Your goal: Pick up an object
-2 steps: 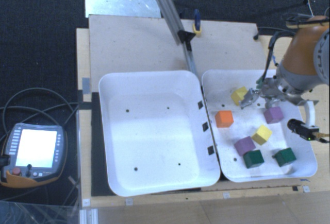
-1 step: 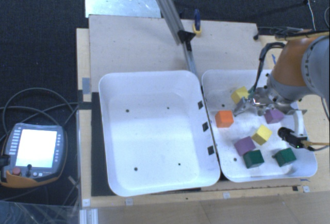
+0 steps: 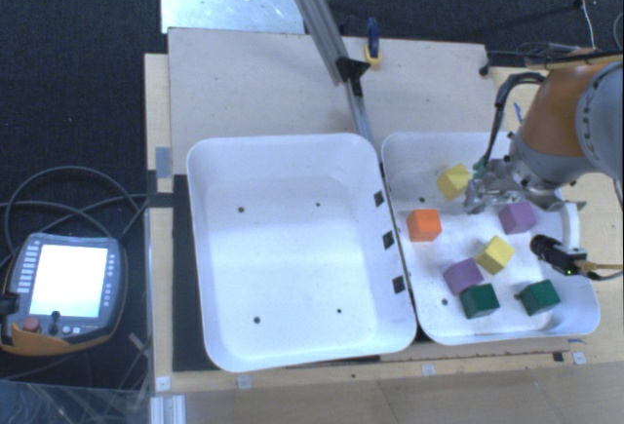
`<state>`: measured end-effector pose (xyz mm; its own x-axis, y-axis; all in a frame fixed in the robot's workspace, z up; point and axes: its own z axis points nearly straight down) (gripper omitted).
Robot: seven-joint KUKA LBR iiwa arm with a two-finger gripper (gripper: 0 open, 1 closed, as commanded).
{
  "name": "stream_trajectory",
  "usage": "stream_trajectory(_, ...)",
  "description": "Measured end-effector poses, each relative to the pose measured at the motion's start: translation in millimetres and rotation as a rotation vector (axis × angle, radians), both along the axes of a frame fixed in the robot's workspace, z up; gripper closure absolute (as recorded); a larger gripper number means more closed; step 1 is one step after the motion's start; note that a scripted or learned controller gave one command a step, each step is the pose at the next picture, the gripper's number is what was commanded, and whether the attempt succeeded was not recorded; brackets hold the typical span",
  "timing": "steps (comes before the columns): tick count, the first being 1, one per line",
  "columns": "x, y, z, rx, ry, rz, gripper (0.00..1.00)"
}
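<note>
Gripper [image 3: 480, 196]: positioned low over the right bin [image 3: 409, 159], at the end of the grey arm [image 3: 570, 125] with its orange band. Whether the claw is spread or closed cannot be told from this angle; nothing is seen between its tips.

Block count in the right bin, seven in all:
- Yellow, two. One yellow block [image 3: 452, 181] lies just beside the claw on its left, contact uncertain. The second yellow block [image 3: 495, 253] lies below the claw.
- Purple, two. One purple block [image 3: 517, 215] sits just to the claw's right and slightly below. The second purple block [image 3: 462, 274] lies well below.
- Orange, one. The orange block [image 3: 423, 224] lies below and left of the claw.
- Green, two. One green block [image 3: 479, 300] and another green block [image 3: 538, 296] lie farthest below.

Left bin [image 3: 210, 159]: well to the claw's left.
</note>
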<state>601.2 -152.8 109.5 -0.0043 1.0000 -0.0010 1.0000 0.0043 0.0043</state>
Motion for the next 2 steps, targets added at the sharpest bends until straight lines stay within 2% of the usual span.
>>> stream_trajectory(2,3.4,-3.0,119.8,-0.001,-0.004,0.001,1.00)
